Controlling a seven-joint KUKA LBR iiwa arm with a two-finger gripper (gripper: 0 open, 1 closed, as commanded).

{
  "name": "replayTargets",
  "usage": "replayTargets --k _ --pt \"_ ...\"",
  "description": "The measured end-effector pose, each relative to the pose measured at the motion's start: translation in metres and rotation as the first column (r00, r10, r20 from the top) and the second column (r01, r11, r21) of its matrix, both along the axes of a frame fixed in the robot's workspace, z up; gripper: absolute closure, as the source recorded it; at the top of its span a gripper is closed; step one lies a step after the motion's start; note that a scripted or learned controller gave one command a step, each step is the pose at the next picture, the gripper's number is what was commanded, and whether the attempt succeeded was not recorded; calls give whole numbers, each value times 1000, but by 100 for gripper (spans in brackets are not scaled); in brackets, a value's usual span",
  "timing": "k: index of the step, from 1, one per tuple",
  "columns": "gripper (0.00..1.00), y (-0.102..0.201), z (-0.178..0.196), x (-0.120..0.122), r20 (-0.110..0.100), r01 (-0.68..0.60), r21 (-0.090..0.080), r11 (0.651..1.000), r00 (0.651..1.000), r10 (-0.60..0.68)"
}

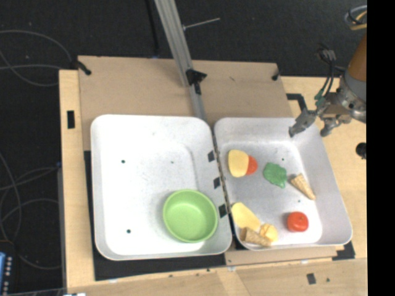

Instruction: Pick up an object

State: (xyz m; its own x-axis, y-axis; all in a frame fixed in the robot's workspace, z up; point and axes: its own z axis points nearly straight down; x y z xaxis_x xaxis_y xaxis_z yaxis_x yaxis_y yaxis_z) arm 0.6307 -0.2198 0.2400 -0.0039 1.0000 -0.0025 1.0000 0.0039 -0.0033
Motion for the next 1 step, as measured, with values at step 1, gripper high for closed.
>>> replayTargets --k 1 --pt "0 4 -45 0 0 -1 0 1000 1000 1"
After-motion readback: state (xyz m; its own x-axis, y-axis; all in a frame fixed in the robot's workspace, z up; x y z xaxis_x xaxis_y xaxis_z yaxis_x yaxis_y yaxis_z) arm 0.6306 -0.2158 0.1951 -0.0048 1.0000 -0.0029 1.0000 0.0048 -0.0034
